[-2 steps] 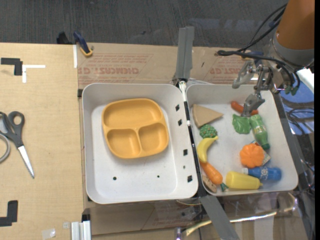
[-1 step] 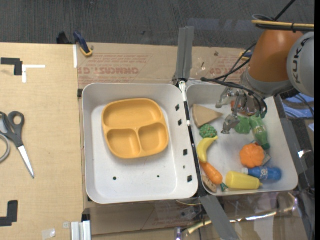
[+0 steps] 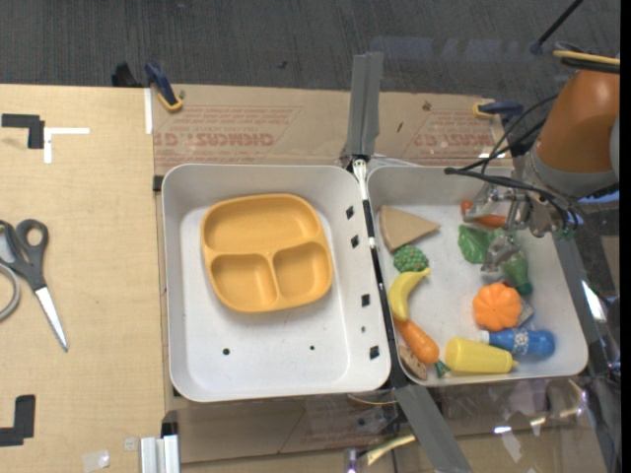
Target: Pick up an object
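Hovering with the gripper [image 3: 506, 236] just above the green toy [image 3: 476, 244] at the far side of the right bin [image 3: 449, 286], opening impossible to tell, and needing a straight descent, staying clear of the orange pumpkin [image 3: 496, 305] nearby.

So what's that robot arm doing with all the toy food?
The robot arm reaches into the right bin, and its gripper hangs low over a green toy. Nearby lie a pumpkin, a banana and a carrot. A yellow tray sits in the left bin.
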`<state>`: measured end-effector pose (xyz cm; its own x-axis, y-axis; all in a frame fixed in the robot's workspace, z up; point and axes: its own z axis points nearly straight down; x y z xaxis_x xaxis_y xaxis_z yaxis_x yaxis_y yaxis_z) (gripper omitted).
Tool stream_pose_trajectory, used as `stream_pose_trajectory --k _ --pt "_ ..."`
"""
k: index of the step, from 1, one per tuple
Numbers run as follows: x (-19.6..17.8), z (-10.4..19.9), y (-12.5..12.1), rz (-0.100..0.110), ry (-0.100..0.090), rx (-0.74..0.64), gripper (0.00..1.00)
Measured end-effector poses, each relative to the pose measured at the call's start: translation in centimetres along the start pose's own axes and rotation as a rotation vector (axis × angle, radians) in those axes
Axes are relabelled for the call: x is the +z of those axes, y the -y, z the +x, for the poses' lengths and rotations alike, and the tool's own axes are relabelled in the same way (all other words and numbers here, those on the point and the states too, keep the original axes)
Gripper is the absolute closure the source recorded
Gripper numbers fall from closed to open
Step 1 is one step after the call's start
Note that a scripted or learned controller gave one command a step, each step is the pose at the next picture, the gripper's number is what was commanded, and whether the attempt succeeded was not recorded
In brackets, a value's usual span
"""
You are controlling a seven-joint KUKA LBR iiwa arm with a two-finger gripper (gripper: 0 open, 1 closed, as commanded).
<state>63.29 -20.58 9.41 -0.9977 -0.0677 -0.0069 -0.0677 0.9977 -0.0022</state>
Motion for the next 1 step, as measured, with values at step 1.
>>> stream_pose_trajectory --k 1 --pt "0.01 0.83 -1.31 -0.001 -0.002 0.026 0.0"
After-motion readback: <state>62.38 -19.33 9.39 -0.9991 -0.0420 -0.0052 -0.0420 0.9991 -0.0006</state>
